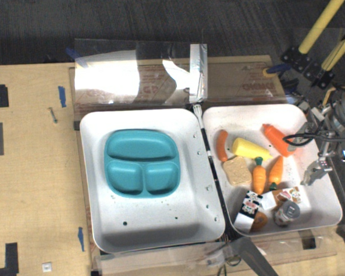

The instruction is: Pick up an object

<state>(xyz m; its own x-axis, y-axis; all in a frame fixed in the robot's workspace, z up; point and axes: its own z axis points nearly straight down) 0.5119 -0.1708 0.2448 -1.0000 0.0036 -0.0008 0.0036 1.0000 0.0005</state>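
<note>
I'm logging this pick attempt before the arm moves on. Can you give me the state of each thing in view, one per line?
teal divided plate: upright in the left bin, nothing on it.
yellow block: lying tilted in the right bin.
two carrots: lying side by side, leafy ends toward the near rim.
bread slice: lying flat.
small can: lying on its side.
gripper: low over the right bin's right side, holding nothing visible.

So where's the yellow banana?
The yellow banana lies in the right bin, near its far side, between the hot dog and an orange carrot.
</note>
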